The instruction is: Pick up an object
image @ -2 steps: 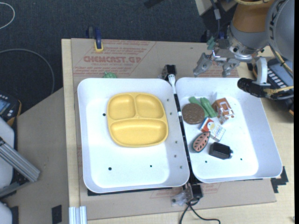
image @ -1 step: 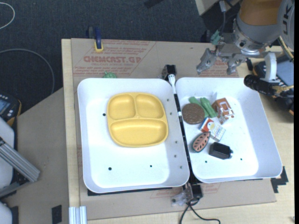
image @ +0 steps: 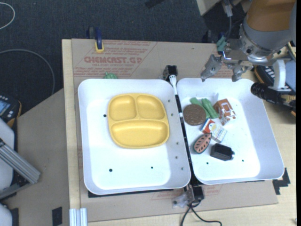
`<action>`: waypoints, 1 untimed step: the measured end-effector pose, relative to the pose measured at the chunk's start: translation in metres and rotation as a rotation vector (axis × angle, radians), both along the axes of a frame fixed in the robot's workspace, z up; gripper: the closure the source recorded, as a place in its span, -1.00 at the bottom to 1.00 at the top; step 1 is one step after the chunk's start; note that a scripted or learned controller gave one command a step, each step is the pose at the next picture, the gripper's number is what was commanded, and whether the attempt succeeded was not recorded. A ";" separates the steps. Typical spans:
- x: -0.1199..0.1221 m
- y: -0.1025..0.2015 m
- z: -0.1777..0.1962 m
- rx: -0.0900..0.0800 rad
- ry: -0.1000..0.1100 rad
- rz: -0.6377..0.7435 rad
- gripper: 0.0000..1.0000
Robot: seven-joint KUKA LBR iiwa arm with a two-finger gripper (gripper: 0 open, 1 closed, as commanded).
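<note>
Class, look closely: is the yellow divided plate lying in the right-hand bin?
No, the yellow plate lies in the left bin.

A robotics laboratory or test cell is indicated. Two shallow white bins [image: 94, 168] are fixed side by side on a board [image: 117, 55] stamped with a maker's name, which is clamped at 11 o'clock by a blue and yellow clamp [image: 98, 39]. Loose cables [image: 28, 65] are seen on dark carpet at 9 o'clock. A grey and orange industrial arm [image: 268, 13] is mounted at 2 o'clock.
</note>
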State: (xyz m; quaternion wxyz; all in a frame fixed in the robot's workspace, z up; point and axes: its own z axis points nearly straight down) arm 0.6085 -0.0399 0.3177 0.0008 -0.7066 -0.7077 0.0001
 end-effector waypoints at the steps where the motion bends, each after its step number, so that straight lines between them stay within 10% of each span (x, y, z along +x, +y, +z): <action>1: 0.002 0.000 0.010 -0.002 -0.003 0.001 1.00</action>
